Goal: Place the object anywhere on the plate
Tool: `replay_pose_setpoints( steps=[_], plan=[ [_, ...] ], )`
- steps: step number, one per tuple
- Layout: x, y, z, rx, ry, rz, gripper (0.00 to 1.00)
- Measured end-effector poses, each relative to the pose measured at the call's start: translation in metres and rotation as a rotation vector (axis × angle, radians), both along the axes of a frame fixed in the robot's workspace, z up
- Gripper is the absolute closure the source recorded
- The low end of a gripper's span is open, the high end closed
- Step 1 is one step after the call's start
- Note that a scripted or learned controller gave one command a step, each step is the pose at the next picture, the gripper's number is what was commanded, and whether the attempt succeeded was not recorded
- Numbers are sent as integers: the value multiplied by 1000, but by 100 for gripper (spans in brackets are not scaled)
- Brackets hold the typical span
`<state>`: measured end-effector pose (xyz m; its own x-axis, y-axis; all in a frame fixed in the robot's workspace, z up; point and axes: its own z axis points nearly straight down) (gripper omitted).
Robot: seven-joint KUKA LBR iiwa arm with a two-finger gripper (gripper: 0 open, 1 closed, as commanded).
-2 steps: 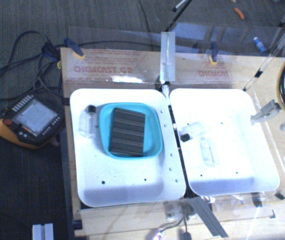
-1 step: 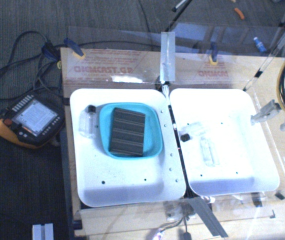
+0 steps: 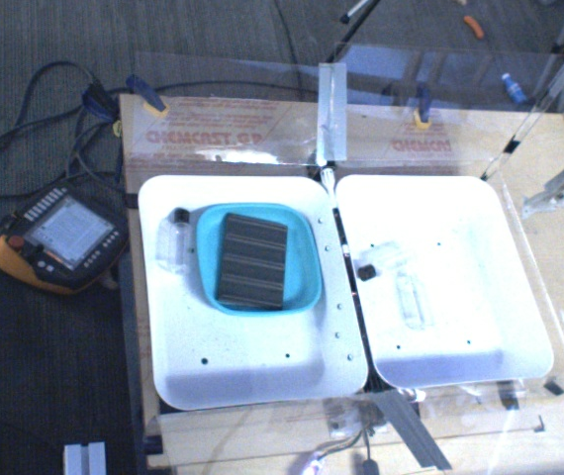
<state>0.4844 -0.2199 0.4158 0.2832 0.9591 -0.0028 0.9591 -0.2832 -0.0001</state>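
The dark ridged block (image 3: 252,260) lies flat on the blue plate (image 3: 307,265), well inside the rim, with a band of blue showing on all four sides. The band is widest on the right and narrowest at the top. The plate sits in the upper middle of the left bin (image 3: 163,364). Its right edge is near the bin's right wall, and its left edge is just beside a clear bottle with a black cap (image 3: 173,237), which lies close along the bin's left wall. The lower half of this bin's floor is bare white.

The right bin (image 3: 519,364) holds two more clear bottles. One with a black cap (image 3: 381,262) lies near the bin's left wall. The other (image 3: 411,300) lies just below and to the right of it. Whether the two touch is hard to tell. White floor surrounds them on the right, top and bottom.

In all there are two bins, one plate, one block and three bottles. The bins meet along a narrow seam on the wooden surface (image 3: 549,137). A hand controller with a screen (image 3: 59,237) rests on the floor to the left, well apart from the bins.

How the jaws stand cannot be told.
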Motion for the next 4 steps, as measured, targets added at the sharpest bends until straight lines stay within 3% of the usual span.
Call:
replay_pose_setpoints(
  steps=[1,2,4],
  plan=[
    [-1,30,-144,2,2,-52,0],
    [-1,12,-74,0,1,-179,0],
    [-1,12,-74,0,2,-179,0]
  ],
)
